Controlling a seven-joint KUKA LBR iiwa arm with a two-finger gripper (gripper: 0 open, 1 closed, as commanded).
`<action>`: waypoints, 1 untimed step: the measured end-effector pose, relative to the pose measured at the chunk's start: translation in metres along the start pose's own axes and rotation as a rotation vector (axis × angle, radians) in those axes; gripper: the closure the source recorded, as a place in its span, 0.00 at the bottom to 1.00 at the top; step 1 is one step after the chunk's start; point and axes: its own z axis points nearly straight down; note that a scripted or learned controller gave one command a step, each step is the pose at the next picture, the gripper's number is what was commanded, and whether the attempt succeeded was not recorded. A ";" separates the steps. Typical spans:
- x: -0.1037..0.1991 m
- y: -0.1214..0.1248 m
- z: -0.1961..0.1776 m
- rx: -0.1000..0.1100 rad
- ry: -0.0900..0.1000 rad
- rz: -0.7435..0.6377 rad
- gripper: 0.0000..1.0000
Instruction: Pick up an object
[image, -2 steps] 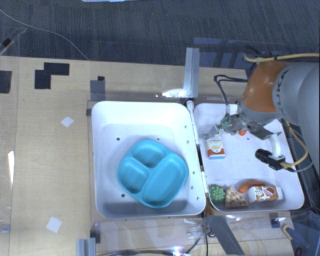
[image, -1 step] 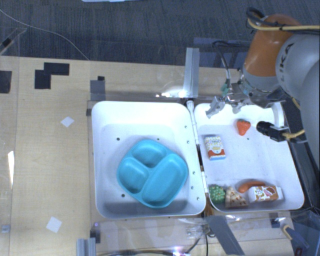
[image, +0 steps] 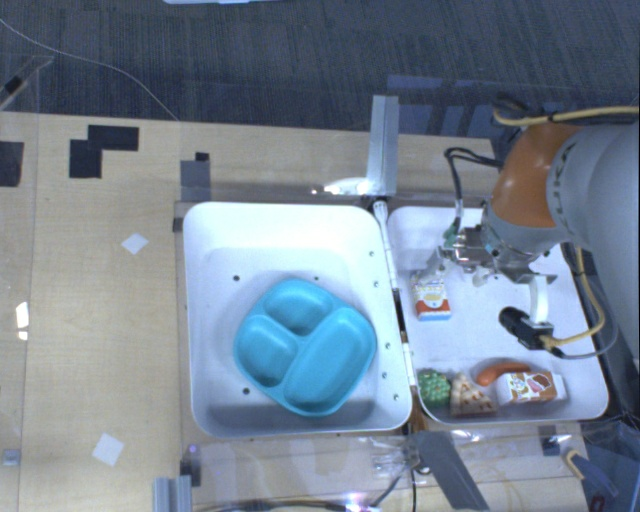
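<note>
The robot's gripper (image: 440, 268) hangs low in the right bin (image: 575, 325), directly above a small white-and-red carton (image: 432, 298); how far it is open cannot be made out. A divided blue plate (image: 305, 345) lies in the left bin (image: 215, 240).

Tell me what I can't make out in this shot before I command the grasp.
- Gripper: too small and cluttered in the camera view to tell finger state or contact with the carton.
- Right bin: far right wall covered by the arm.
- Carrot: partly behind the packet.
</note>
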 end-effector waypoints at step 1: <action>0.007 0.001 0.009 -0.015 -0.001 0.031 0.00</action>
